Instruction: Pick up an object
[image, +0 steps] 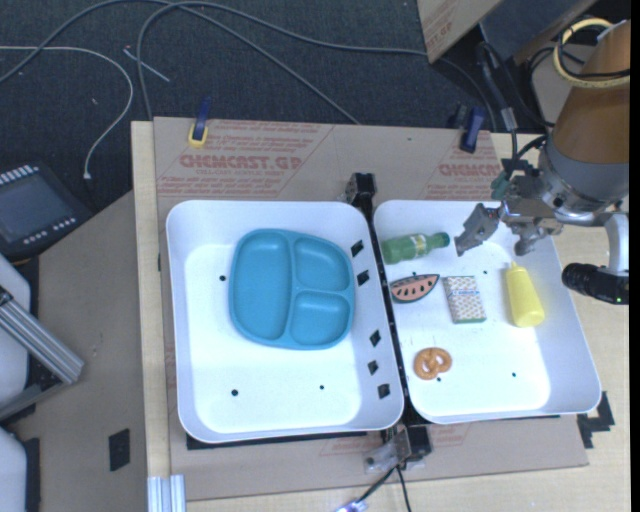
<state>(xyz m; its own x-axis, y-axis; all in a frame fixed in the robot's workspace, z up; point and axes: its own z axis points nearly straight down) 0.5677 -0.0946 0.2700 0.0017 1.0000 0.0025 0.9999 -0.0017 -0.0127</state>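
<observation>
The gripper hangs above the right bin with its fingers apart and holding nothing, I think, near the green bottle, which looks round and could roll away if it gets bumped

Five small objects lie in the right bin. A green bottle rests on its side near the far left corner. Just below it lies a watermelon slice, red with a green rind. Beside that sits a speckled rectangular sponge, and to its right a yellow mustard bottle lies lengthwise. A brown pretzel lies nearer the front, apart.
</observation>
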